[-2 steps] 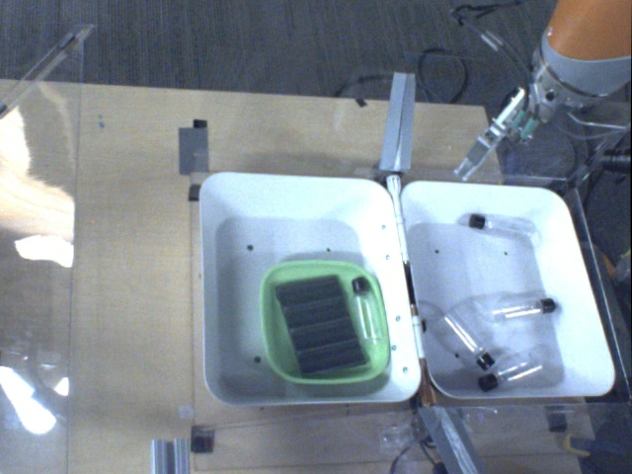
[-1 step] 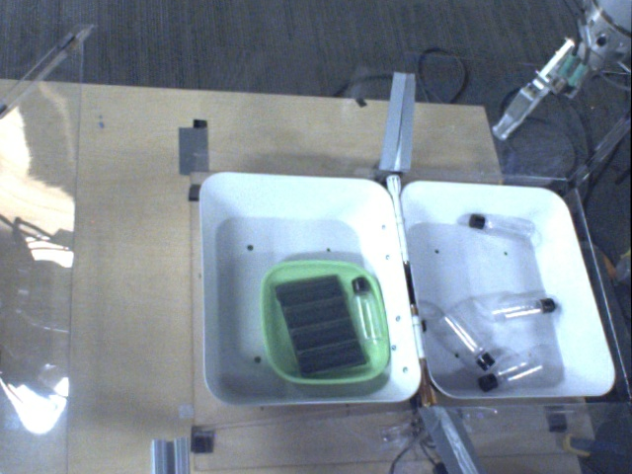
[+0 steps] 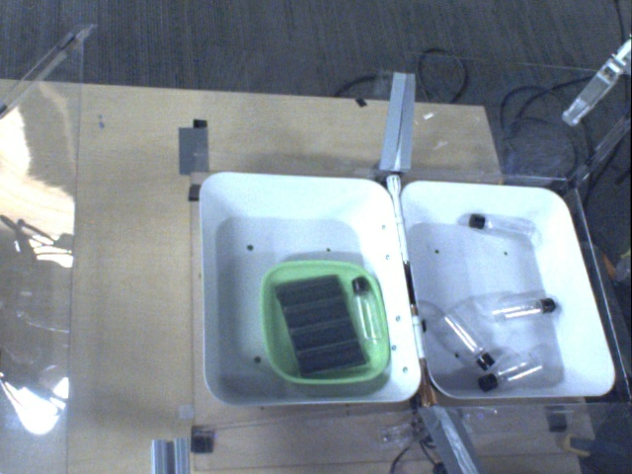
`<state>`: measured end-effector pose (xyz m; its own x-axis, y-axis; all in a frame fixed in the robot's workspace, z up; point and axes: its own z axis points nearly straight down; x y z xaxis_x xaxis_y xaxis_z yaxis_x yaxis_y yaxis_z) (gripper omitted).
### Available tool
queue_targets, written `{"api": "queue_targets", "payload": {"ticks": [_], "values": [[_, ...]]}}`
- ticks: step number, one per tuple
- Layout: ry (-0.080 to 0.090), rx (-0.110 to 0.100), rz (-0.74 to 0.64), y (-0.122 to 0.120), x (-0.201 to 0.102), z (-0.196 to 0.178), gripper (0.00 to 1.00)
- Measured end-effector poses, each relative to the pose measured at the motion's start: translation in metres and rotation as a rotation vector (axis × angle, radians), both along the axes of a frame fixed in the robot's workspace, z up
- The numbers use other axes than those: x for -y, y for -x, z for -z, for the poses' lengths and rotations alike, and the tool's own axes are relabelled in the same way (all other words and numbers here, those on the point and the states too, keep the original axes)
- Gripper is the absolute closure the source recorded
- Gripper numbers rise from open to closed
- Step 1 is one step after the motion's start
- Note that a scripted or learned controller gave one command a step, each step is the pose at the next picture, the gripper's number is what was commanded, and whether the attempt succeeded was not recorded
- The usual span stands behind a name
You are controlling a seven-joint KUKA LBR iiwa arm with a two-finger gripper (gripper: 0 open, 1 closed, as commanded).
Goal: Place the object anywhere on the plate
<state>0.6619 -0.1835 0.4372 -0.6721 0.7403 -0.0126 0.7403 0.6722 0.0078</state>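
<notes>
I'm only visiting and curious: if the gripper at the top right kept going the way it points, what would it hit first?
The gripper slants down-left toward the right bin. It would probably meet the bin's far rim or the black-capped clear vial just inside, though its height is unclear.

Both white bins (image 3: 296, 191) look like smooth, slightly glossy plastic. The green plate (image 3: 279, 358) reads as plastic too, more matt, with a dark ribbed insert (image 3: 318, 325). A clear vial (image 3: 367, 309) on it, and the vials (image 3: 513, 311) in the right bin, look like shiny see-through plastic with black caps. The bench (image 3: 118, 265) looks like pale wood, with glare at left.
</notes>
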Motion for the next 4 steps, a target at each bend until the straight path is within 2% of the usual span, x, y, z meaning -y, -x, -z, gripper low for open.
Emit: {"api": "queue_targets", "payload": {"ticks": [1, 2, 4], "values": [[-0.001, -0.002, 0.056, 0.061, 0.022, -0.001, 0.0], [-0.001, 0.0, 0.124, -0.005, 0.021, -0.001, 0.0], [0.0, 0.001, 0.077, -0.008, 0.02, -0.001, 0.0]]}}
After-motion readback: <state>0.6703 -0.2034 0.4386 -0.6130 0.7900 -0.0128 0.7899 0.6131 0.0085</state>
